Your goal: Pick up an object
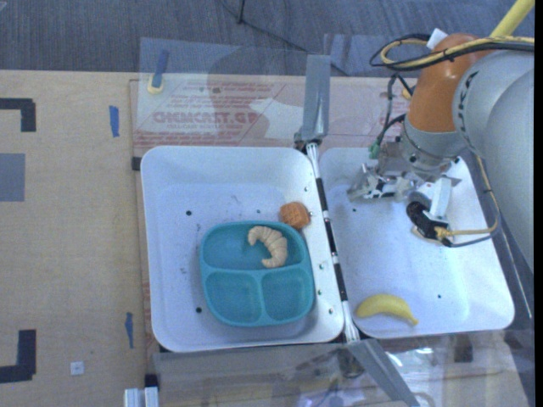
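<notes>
Banana (386,309) is the landmark for this station: it lies on the floor of the right bin (475,287), close to that bin's near wall and its left corner. Its long axis runs roughly along the near wall, tilted slightly, with the ends curving downward in the view. Nothing touches it.

Gripper (372,186) sits above the banana in the view, well apart from it, toward the far side of the same bin. It is in view, but whether it is apart or together cannot be told from this angle. Nothing is seen held in it.

Judged from this layout, the banana is the nearest candidate for the pick. It lies from the gripper toward the near wall, almost straight down the view with a slight offset to the right. A grasp across the short width of the fruit would suit its long axis.

Left of the banana, beyond the divider, the left bin (170,193) holds a teal divided plate (254,299). A croissant (270,244) rests in the plate's far compartment. An orange round object (294,214) sits just beyond the plate's far right corner.
</notes>
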`<state>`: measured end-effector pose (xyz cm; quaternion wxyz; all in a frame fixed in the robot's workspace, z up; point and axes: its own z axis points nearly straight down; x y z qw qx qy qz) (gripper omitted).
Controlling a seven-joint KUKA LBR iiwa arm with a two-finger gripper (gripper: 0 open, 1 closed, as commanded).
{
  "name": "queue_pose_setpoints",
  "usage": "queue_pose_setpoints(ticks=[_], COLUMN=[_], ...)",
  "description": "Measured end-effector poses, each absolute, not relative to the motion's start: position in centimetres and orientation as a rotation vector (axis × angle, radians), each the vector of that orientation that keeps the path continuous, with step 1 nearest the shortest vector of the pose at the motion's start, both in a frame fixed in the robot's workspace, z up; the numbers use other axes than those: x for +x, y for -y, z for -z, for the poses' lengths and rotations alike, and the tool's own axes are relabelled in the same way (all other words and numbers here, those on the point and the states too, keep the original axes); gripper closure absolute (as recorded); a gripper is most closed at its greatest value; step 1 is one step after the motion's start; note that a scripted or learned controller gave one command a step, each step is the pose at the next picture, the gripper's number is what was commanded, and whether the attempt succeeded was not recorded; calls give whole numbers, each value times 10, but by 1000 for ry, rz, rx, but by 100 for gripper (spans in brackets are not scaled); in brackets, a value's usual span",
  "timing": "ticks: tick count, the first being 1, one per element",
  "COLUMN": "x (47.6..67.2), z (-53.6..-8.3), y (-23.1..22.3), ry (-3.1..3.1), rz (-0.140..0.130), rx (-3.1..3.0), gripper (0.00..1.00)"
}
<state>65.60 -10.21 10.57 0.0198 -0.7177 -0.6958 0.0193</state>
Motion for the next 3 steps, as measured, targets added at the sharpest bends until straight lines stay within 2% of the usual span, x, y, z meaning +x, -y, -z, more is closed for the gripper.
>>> queue_pose_setpoints(ticks=[1, 2, 3], x=[628, 657, 620], z=[-88, -85, -99], y=[96, 101, 113], ry=[2185, 2131, 2305], rz=[7, -37, 2], rx=[-2265, -2266, -2135], gripper=[0, 0, 0])
